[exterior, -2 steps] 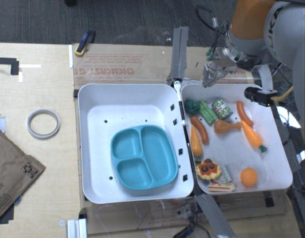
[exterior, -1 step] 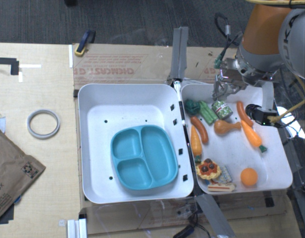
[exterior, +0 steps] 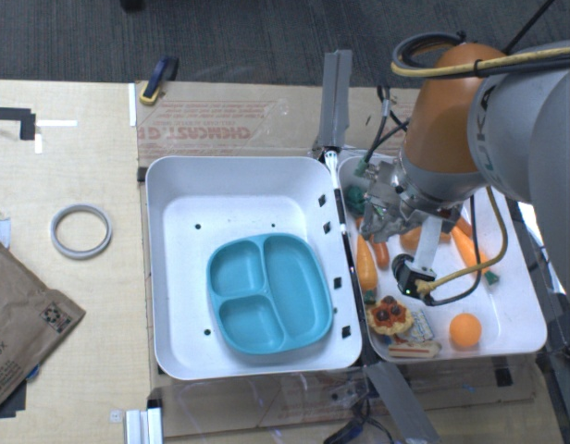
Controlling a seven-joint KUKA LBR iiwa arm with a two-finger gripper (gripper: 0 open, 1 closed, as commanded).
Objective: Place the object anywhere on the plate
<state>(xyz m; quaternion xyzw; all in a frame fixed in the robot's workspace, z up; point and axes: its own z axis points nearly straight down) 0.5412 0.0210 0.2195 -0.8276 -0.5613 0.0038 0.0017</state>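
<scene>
A teal three-compartment plate (exterior: 266,292) lies in the left white bin (exterior: 174,248) with nothing on it. My gripper (exterior: 379,228) is down in the right bin (exterior: 516,303), near its left wall, under the grey and orange wrist. It hangs just above a long orange carrot-like piece (exterior: 366,265) and a shorter orange piece (exterior: 382,253). The wrist hides how the gripper meets these pieces, and I see nothing clearly held in it.
The right bin also holds an orange ball (exterior: 464,331), a berry tart (exterior: 391,316), a flat wafer-like item (exterior: 412,348), another carrot (exterior: 466,245) and a green item (exterior: 356,196). A tape ring (exterior: 81,230) and a cardboard box (exterior: 21,326) lie left of the bins.
</scene>
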